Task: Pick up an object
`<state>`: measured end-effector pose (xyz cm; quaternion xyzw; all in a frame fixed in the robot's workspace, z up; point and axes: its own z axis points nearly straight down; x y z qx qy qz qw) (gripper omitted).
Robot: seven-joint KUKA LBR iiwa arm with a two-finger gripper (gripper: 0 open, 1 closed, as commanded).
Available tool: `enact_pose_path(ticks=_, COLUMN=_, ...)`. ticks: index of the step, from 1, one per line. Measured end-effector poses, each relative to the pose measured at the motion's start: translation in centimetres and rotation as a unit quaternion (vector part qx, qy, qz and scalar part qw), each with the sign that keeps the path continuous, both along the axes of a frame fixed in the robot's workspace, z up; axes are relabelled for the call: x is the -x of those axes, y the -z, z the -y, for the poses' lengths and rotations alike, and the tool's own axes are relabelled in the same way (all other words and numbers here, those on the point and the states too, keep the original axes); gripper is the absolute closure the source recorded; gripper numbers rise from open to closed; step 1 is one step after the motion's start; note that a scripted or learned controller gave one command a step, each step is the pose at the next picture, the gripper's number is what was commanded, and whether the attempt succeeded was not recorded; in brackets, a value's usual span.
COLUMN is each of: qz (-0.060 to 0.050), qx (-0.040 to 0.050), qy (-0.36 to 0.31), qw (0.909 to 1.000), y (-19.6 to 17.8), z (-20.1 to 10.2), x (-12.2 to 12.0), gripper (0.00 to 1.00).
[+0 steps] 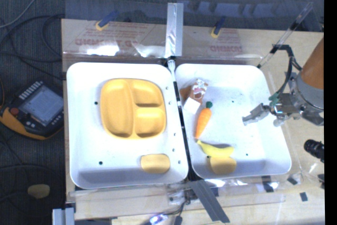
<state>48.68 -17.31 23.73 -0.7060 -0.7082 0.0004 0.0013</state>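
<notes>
Judging by how things lay, the pick had not yet happened: nothing sat between the fingers of the grey two-finger gripper point(255, 115), and every object rested in a bin. Reaching, closing and lifting were all left to do.

Taking the right-hand shallow white plastic bin point(247, 84) as the landmark, the twin bin point(84, 113) lay touching its left wall, smooth and glossy with rounded corners. In that twin bin sat a yellow moulded plastic tray with three compartments point(132, 107), and nearer the front a small yellow rounded block point(155, 163), matte and soft-edged.

The gripper hovered over the landmark bin's right half, well apart from the objects, its fingers looking slightly parted and bare.

All likely targets clustered along the landmark bin's left side. An orange tapered toy carrot with a green top point(202, 120) lay slantwise, smooth and probably hard plastic. Just in front of it curved a yellow toy banana point(215, 149), touching a tan rounded lump point(224, 165) by the front wall. Towards the back-left corner lay a small brown, red and white item point(197, 91), too small to identify.
</notes>
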Motion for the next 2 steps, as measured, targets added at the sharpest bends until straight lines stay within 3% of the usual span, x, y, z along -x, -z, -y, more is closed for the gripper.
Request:
enact_pose_path(ticks=1, qz=0.001, qx=-0.0002, qy=-0.164, qw=0.9865, y=7.9, z=2.7, x=-2.8, gripper=0.0)
enact_pose_path(ticks=2, qz=0.002, qx=0.0003, qy=-0.227, qw=0.9739, y=0.7, z=-3.4, x=-10.2, gripper=0.0)
